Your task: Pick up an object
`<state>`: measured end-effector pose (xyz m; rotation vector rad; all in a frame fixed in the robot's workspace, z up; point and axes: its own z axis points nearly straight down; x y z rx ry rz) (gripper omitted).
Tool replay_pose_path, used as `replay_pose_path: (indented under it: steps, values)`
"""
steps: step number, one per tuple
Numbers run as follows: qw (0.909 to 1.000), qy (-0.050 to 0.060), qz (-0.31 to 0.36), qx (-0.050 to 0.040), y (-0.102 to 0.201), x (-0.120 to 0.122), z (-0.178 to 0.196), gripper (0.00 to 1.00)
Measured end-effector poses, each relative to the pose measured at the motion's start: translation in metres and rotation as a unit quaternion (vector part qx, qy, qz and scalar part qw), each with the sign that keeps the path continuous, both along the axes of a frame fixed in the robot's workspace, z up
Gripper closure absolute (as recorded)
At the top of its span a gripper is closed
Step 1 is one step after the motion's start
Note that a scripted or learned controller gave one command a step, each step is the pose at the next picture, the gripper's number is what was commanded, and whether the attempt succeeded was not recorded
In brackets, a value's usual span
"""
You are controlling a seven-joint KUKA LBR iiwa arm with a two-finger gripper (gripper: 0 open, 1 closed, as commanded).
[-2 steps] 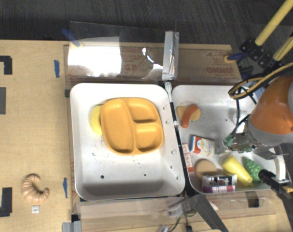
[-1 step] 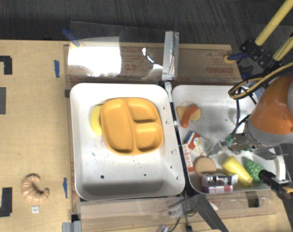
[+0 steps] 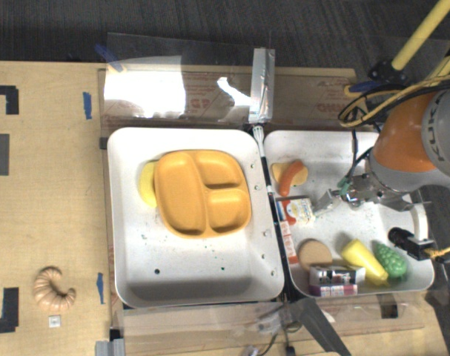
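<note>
Croissant-like toy lies on the bench far left, outside both bins. Left bin holds an orange divided tray upside-up, three compartments, with a yellow piece poking out from under its left edge. Right bin holds the clutter: orange-and-tan carrot-like toy at upper left, small carton below it, red strip along the left wall, brown round cookie, dark labelled pack at the front wall, yellow lemon-like piece, green bumpy toy touching it on the right.

Gripper hangs over the right bin's middle, just right of the carton, above bare floor. Whether the pincer is parted or closed: cannot tell, the metal tip is too small and blurred. Nothing visibly held.

Likely pick target, by nearness: the carton. Judgement: light, hollow, stiff-ish card or plastic, flat faces so not slippery; lying on its side, slightly skewed. Best taken across its short width, fingers on the two long faces. Looks white with red and green print. It sits close to the red strip and the carrot, so a wide approach could nudge those. Carrot is rounder, probably smooth plastic, likelier to squirt out.
</note>
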<state>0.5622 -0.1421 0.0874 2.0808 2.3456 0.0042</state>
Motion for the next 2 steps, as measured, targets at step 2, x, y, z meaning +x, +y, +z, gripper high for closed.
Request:
replay_pose_path:
  steps: [2]
  values:
    - [0.99,0.003,-0.141,0.0042,-0.06,-0.03,0.019,0.0]
